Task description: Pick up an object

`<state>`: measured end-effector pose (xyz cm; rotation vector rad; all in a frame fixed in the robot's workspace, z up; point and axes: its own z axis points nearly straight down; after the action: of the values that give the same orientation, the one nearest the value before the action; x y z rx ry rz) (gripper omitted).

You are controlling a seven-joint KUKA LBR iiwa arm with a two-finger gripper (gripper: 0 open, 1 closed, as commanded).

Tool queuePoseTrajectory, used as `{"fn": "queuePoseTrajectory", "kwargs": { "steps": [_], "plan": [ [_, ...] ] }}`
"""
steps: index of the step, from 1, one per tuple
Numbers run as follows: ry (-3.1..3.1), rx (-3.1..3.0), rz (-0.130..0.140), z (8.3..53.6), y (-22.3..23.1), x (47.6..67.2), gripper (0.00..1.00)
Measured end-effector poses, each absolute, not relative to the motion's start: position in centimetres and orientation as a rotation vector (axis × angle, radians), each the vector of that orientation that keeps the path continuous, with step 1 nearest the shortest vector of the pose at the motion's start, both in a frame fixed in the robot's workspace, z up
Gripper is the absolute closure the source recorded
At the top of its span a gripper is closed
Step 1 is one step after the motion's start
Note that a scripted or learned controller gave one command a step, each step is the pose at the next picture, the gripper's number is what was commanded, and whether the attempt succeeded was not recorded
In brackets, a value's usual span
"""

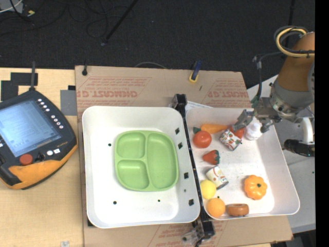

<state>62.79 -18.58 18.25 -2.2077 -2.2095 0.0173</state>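
Observation:
The right bin (280, 153) holds several toy foods: a red tomato (202, 139), an orange carrot (213, 128), a small printed carton (230, 139), a strawberry (211, 157), a second carton (217, 177), a lemon (207, 189), an orange (216, 208), a small pumpkin (255, 187) and a brown piece (237, 209). My gripper (246, 124) hangs low over the bin's far right part, just right of the first carton and touching or nearly touching it. A white rounded object (253, 132) lies right beside the gripper.
The left bin (97, 138) carries a green divided plate (146, 160). A black divider (186, 153) runs between the bins. A teach pendant (31, 135) lies on the bench at the left. Cables and a blue clamp (195, 72) sit behind the bins.

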Motion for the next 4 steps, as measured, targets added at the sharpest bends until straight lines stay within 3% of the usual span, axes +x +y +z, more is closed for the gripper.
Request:
{"fn": "queuePoseTrajectory", "kwargs": {
  "steps": [1, 3, 4],
  "plan": [
    [-2.219, -2.213, 0.006, 19.1, -18.6, 63.1, 0.0],
    [-2.221, -2.207, 0.007, 8.1, -17.3, 63.2, 0.0],
    [-2.226, -2.204, 0.007, 9.1, -17.4, 63.4, 1.0]
  ]
}}
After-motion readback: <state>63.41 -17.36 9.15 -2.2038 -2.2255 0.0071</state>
